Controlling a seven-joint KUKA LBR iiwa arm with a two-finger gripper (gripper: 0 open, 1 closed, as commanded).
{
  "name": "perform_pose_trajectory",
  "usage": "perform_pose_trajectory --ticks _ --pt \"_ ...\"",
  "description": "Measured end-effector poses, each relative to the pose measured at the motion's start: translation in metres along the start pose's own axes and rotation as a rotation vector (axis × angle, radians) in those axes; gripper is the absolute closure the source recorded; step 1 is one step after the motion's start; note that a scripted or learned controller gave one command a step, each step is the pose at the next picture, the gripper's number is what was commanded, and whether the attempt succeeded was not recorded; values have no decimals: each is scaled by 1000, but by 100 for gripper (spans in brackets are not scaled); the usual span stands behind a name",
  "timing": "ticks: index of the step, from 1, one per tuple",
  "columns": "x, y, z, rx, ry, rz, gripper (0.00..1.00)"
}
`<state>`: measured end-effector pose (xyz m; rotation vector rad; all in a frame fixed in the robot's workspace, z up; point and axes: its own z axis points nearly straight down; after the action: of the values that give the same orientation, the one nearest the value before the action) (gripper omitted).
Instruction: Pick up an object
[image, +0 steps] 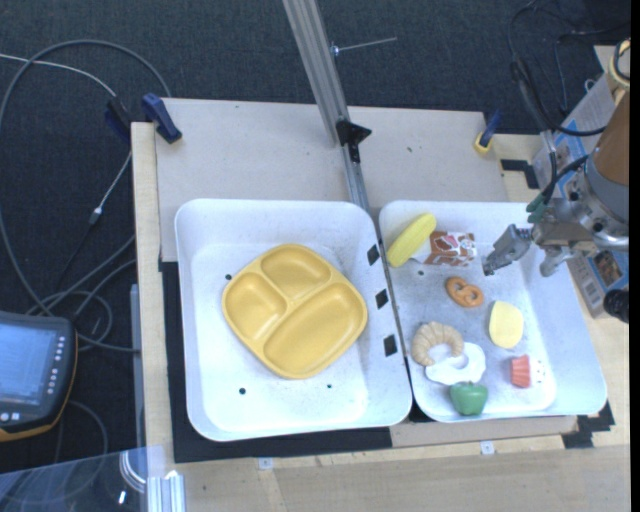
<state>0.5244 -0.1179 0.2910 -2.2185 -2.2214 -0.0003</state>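
Approach step, nothing grasped yet. The grey two-finger gripper (527, 253) sits over the upper right part of the right shallow white bin (590, 375), its fingers (499, 258) spread apart with nothing between them.

Candidate objects all lie in that bin:
- small brown pretzel toy (464, 292), just below and left of the gripper, nearest pick
- red-and-white carton-like toy (452, 247), left of the gripper, touching or just beside a yellow banana-shaped toy (411, 238)
- pale yellow lemon-like piece (506, 324), below the gripper, apart from its neighbours
- tan croissant toy (438, 341), resting against a white fried-egg-like piece (457, 364)
- green pepper-like toy (468, 398) at the bin's front rim
- red-and-white strawberry-slice-like toy (521, 371) near the front right

Next move, as I judge it: pick one target, centre the fingers over it, drop down, close. The pretzel or the lemon piece look easiest, with bare bin floor around each.

Edges and room: the croissant, egg and pepper are bunched, tight for fingers. The banana lies close to the divider wall between bins. The left shallow white bin (200, 300) holds a yellow three-compartment plastic plate (294, 310), well apart. The tabletop (250, 150) behind the bins is bare wood; a slanted metal pole (320, 60) crosses above it.
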Motion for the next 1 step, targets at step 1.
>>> perform_pose_trajectory --ticks 1 --pt "0 0 0 -1 0 0 0"
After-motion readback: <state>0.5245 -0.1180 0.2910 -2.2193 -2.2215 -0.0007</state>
